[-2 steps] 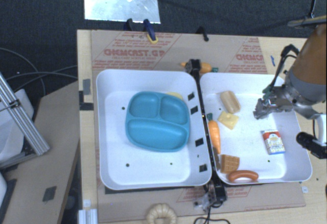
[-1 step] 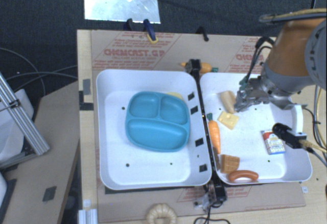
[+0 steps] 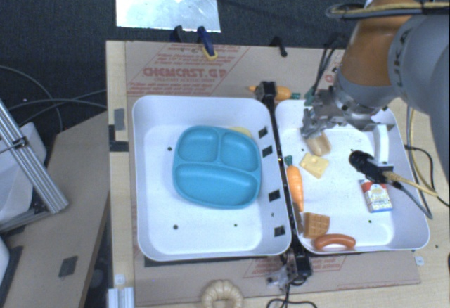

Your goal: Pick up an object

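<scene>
Camera view: hand (image 3: 318, 129) low over right bin (image 3: 404, 229), touching tan piece (image 3: 318, 144); grip state unclear.

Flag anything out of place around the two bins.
A ring-shaped pastry lies on the bench in front of the bins, outside both. An orange item sits behind the divider, also outside. The carrot rests against the divider.

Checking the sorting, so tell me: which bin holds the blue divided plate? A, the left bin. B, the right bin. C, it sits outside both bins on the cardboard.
A: the blue plate lies flat in the left bin, apart from the food pieces.
</scene>
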Tool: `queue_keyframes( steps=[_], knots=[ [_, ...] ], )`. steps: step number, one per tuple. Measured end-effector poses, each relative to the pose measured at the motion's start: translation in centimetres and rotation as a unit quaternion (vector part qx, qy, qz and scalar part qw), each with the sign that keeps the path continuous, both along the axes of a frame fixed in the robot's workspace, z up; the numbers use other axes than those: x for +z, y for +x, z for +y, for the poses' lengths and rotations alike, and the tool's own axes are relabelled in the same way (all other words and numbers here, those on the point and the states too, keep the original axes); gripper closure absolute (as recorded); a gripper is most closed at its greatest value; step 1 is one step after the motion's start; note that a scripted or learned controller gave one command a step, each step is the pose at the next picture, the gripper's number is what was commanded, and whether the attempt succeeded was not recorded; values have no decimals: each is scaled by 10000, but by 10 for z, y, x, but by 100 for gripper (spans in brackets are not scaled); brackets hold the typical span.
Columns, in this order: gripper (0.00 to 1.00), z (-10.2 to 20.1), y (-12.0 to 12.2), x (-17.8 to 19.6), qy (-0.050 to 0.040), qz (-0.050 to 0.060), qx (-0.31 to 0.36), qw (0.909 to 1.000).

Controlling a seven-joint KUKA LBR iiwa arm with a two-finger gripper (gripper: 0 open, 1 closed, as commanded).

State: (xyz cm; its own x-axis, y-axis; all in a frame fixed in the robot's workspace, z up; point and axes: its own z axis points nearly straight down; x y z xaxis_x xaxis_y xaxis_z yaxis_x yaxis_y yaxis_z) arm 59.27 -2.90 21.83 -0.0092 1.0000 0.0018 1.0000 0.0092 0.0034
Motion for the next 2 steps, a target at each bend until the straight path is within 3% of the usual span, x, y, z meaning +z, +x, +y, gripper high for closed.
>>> queue_keyframes(
  steps=[1, 2],
  knots=[
    [100, 50, 29, -5, 0, -1, 0, 10000],
    [100, 62, 36, 13, -4, 2, -15, 10000]
  ],
)
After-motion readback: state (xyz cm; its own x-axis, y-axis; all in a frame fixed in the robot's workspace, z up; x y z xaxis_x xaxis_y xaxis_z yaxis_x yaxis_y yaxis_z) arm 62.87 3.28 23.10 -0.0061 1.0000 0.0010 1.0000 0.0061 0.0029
